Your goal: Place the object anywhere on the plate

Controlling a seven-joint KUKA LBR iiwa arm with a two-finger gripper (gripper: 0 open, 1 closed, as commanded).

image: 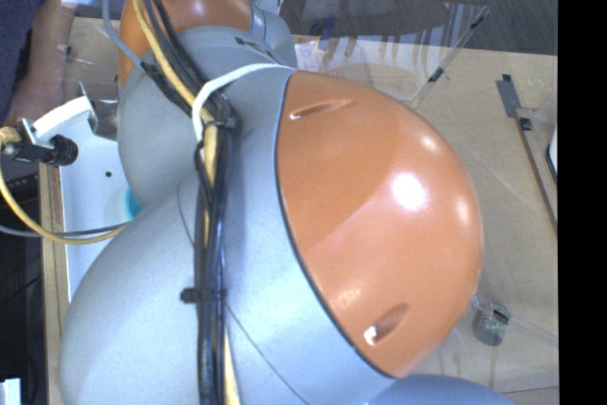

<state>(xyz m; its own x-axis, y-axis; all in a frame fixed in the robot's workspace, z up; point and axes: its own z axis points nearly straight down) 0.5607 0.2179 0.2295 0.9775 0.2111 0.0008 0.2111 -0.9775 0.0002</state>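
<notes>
- Closest to the lens, the arm (285, 232) with its orange cap blocks most of the bench (493, 147).
- One white bin (90, 194) peeks out at left.
- Gripper state, object and plate positions: cannot tell, so neither can their relation.

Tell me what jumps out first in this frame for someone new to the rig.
The arm itself: its grey body and a big glossy orange cap sit right under the camera, covering the centre and lower left. Black and yellow cables run down its grey casing, tied with a white strap. At the left edge a strip of a white bin shows, and bare wooden bench lies to the right.
</notes>
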